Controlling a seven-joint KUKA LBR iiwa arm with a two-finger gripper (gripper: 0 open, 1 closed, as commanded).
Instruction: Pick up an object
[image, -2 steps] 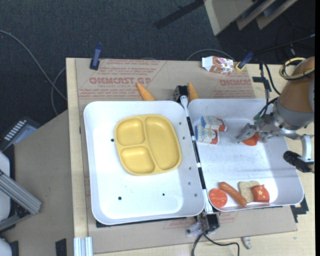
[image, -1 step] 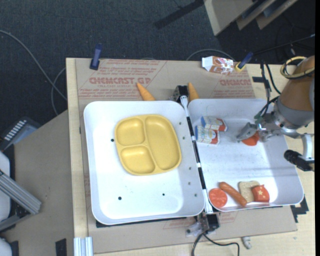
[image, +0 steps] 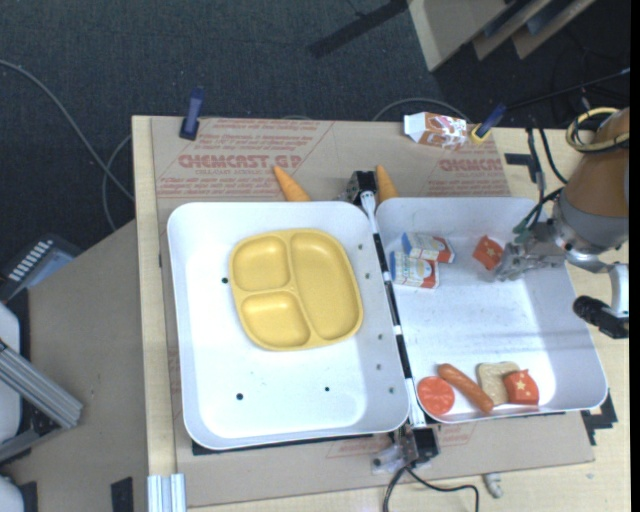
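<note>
"CHEMCAST GP" on brown board (image: 240, 160)

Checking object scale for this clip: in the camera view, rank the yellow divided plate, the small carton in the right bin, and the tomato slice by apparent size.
1. Yellow divided plate, by far the largest.
2. Small carton.
3. Tomato slice, somewhat smaller than the carton; it lies nearer the camera, so the gap is unsure.
</note>
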